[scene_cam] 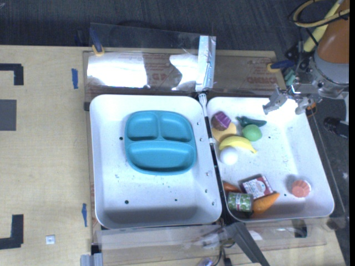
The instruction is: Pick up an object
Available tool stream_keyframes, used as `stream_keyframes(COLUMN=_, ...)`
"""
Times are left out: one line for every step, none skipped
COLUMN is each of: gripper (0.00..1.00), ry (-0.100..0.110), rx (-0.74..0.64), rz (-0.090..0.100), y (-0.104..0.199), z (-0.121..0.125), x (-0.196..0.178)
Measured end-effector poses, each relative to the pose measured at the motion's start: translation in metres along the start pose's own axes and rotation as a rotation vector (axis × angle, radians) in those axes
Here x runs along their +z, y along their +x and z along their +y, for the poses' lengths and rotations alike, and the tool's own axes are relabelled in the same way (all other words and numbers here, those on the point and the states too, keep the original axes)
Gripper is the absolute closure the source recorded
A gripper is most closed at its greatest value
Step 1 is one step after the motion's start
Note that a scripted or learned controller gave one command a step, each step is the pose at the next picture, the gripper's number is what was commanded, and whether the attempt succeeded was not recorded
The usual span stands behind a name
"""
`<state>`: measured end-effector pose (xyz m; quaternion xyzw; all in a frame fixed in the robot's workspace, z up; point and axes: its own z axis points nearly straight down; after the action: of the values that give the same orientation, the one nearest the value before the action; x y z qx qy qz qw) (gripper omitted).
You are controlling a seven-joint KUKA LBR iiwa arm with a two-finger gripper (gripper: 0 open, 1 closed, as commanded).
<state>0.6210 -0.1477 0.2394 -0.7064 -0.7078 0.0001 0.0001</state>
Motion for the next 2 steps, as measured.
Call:
stream_keyframes(gripper=0.00, ry=0.007, rx=-0.079, rz=0.002, y=0.044, z=0.016, x=0.141)
stream_keyframes(gripper=0.00, ry=-0.002, rx=-0.069, rz=-0.002, y=0.047, z=0.025, x=0.151)
